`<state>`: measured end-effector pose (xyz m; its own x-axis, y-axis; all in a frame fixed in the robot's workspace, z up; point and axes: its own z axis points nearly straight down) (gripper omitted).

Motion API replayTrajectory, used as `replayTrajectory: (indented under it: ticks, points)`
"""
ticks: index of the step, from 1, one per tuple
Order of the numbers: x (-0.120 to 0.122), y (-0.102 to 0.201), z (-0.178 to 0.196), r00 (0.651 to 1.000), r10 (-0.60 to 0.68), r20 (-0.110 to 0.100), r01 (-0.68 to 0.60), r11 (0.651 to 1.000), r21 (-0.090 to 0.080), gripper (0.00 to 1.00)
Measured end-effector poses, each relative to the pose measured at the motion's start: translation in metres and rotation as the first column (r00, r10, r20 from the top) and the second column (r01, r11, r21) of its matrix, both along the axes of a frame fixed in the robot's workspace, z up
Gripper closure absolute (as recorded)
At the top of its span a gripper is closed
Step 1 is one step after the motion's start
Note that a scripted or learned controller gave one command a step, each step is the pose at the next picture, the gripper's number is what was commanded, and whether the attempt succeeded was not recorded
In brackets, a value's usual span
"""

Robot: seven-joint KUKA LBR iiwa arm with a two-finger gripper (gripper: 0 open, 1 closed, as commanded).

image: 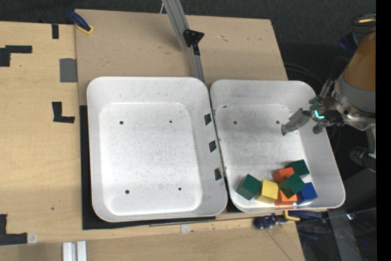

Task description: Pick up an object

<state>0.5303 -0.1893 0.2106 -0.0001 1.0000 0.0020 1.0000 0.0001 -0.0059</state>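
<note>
- Blocks, small, assorted: a cluster in the near right corner of the right bin (256,101). Green block (248,186), yellow block (269,190), orange block (283,173), dark green block (295,181), blue block (307,192); they lie touching or overlapping.
- Gripper (293,123): above the right bin's far right part, well apart from the cluster; whether the claw is apart or together cannot be told at this size. Nothing visible in it.
- Arm (360,79): grey with orange band, reaching in at the right.
- Left bin (146,91): white, beside the right bin.
- Progress, judged: pick not begun; approach, descent, grasp and lift all remain.
</note>
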Motion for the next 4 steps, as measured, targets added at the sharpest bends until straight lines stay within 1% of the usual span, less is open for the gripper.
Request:
replayTrajectory:
  ticks: [1,2,3,4]
  points:
    - [0.001,0.000,0.002,1.000,0.002,0.005,-0.002,1.000,-0.001,0.00]
    - [-0.006,0.002,-0.043,1.000,0.001,-0.001,-0.001,1.000,-0.001,0.00]
    - [-0.013,0.007,-0.106,1.000,0.001,-0.003,-0.001,1.000,0.000,0.00]
    - [-0.014,0.008,-0.120,1.000,0.001,0.001,-0.001,1.000,-0.002,0.00]
